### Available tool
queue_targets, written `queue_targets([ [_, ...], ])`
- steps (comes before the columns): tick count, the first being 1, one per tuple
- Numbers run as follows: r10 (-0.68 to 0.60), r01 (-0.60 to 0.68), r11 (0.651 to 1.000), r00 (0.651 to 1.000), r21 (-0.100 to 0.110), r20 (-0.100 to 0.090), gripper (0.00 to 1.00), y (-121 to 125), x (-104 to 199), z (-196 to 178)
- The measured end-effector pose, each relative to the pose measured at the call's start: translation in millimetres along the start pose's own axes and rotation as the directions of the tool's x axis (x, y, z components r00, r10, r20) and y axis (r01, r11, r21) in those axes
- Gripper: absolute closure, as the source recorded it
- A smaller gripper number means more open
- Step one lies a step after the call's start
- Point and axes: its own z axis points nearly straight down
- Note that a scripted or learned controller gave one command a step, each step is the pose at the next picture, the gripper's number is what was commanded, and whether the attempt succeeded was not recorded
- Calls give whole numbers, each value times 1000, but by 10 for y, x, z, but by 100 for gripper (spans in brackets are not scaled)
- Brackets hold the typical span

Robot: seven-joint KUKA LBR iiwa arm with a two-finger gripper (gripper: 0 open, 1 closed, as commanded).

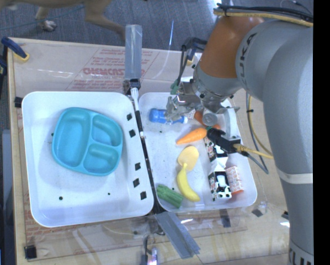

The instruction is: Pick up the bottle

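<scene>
A small bottle (158, 116) with a blue end lies on its side at the back left of the right bin (248, 195). My gripper (176, 108) hangs directly over the bottle's right end, at or very near it. The wrist and its metal parts hide that end of the bottle. I cannot tell whether the gripper touches the bottle.
In the right bin lie an orange carrot (191, 135), a yellow pear-shaped piece (188, 155), a banana (187, 185), a green cucumber (169, 195), a cow-patterned carton (221, 184) and a small red-orange pack (234, 180). The left bin (38, 203) holds a blue divided plate (88, 141).
</scene>
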Motion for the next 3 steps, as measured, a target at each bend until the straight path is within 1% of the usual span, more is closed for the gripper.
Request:
queue_targets([
  [1,416,-416,909,909,4,-1,100,-357,-523,127],
  [2,231,-231,973,973,3,-1,100,-501,287,341],
  [3,429,-429,903,903,1,0,100,-247,814,-155],
])
